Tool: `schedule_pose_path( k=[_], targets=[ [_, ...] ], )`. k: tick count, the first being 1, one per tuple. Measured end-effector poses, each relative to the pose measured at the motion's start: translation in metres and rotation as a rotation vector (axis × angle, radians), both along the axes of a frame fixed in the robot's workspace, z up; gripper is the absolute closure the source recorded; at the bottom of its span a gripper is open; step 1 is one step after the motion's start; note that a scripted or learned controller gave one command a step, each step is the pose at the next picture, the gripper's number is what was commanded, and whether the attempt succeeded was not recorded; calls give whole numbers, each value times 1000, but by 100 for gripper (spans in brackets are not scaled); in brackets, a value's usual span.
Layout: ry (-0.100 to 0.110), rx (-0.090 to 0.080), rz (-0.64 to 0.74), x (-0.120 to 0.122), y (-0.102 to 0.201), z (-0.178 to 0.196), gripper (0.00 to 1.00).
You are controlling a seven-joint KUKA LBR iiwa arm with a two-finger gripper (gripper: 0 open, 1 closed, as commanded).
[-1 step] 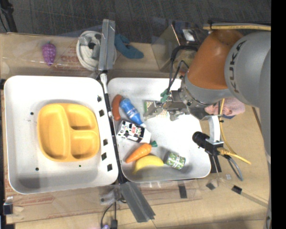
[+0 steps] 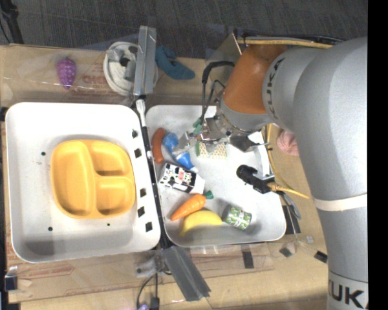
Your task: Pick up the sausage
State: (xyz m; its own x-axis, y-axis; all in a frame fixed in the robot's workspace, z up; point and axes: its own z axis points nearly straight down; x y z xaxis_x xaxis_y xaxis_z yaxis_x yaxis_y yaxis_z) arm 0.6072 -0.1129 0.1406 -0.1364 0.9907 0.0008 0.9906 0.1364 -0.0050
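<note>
Two shallow white bins side by side on the wooden bench point(image 2: 64, 273); the left bin point(image 2: 26, 173) has a yellow compartment tray point(image 2: 94, 176), the right bin point(image 2: 271, 228) is cluttered. The reddish-brown toy sausage point(image 2: 158, 145) lies against the right bin's left wall, near its upper end, standing roughly lengthwise along the wall, with a blue crumpled item point(image 2: 174, 148) touching its right side. Further down the same bin sit a black-and-white patterned card box point(image 2: 179, 177), an orange toy carrot point(image 2: 189, 205), a yellow toy banana point(image 2: 202, 220) and a small green can point(image 2: 237, 217). The grey arm's end effector point(image 2: 207, 134) hangs over the upper middle of the right bin, just right of the blue item and near the sausage; it's too cluttered there to see how it's set, can't tell. Nothing visibly held. Sausage looks like light, smooth plastic or rubber, rounded, probably slippery and apt to roll. I'd grab across its short width at mid-length, but the wall on one side and the blue item on the other leave little room, so the try could easily slip.
</note>
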Motion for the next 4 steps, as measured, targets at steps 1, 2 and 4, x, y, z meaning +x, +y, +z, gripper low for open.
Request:
schedule_pose_path(
  k=[1, 2, 4],
  targets=[
    [-4, -5, 51, 18, 11, -47, 0],
    [4, -7, -79, 45, 9, -48, 0],
    [1, -3, -72, 47, 13, -37, 0]
  ],
)
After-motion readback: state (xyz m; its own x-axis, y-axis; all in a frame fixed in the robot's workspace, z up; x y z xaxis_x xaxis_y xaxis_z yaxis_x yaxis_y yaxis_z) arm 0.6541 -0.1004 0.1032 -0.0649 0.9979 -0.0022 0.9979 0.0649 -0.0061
